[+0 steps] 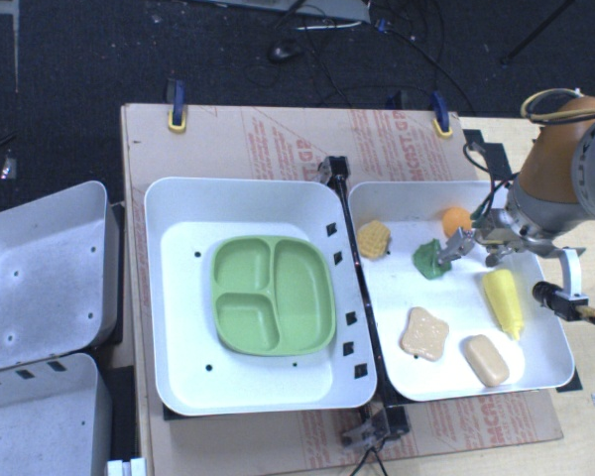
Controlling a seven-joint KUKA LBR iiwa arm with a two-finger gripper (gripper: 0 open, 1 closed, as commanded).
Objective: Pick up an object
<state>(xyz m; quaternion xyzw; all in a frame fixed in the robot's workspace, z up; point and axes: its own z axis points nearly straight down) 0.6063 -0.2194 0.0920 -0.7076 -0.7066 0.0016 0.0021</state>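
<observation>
Two white bins [169,296] on a cardboard-topped bench [268,137] — one green tray [274,296], six toy foods [428,259]; gripper [463,241], fingers apart; dark floor [79,38].

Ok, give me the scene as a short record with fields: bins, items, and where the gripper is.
left bin: holds a green divided tray
right bin: holds six food items
items: waffle, orange, green piece, yellow corn, toast, tan bread roll
gripper: low in the right bin, beside the green piece and below the orange
grasp: nothing seen between its fingers
</observation>
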